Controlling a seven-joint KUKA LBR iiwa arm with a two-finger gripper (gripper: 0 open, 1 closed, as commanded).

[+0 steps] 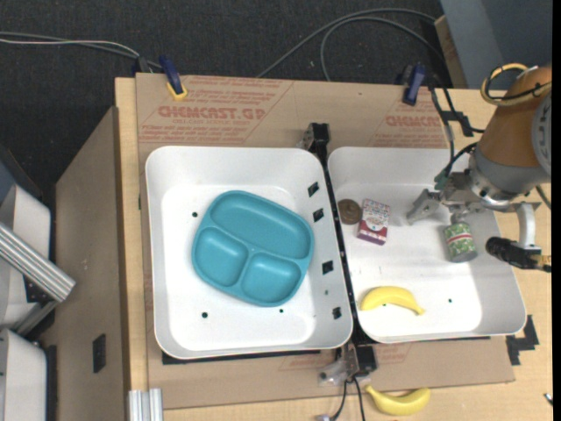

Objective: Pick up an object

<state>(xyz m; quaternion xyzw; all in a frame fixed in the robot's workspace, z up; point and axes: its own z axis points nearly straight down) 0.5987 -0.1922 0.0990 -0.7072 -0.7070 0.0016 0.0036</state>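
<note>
In the right bin [491,318], my gripper [436,210] hangs over the far middle, open, with nothing between its fingers. A green can [458,241] lies just below and to the right of it. To the gripper's left are a small red and white carton [374,221] and a brown round piece [350,210]. A yellow banana [391,300] lies near the bin's front edge.
A teal divided plate [252,247] takes up the middle of the left bin [166,235]. A second banana [403,400] lies outside the bins at the bench's front edge. Clamps and cables sit along the far side of the board.
</note>
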